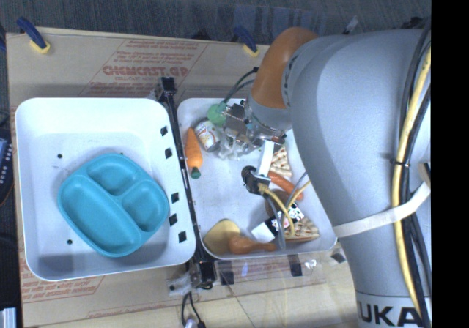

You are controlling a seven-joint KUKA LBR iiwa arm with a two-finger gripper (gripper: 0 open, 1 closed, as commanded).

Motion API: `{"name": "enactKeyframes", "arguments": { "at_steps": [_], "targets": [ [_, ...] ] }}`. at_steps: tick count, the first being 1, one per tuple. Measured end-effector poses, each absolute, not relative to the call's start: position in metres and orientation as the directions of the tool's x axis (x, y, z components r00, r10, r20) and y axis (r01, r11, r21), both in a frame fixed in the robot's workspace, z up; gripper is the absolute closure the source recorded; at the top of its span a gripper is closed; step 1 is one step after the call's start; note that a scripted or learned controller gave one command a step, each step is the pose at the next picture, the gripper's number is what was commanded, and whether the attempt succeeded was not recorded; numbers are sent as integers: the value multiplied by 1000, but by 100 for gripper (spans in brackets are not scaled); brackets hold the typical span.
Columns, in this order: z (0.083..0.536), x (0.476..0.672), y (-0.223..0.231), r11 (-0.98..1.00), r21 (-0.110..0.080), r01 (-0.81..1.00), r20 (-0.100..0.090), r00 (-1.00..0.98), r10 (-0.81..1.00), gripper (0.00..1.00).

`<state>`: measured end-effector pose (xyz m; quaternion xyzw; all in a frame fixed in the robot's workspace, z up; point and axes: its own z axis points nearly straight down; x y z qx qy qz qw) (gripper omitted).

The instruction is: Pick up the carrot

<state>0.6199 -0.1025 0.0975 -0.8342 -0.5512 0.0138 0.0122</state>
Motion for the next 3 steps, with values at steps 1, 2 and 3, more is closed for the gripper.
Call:
{"name": "enactKeyframes", "arguments": {
  "at_steps": [1,2,3],
  "targets": [
    [97,619,-102,-389,-43,920,-13,389,921,0],
    [90,588,-95,-598,-14,801,-5,598,801,0],
    [100,588,-94,-593,-22,805,-4,593,805,100]
  ]
}}
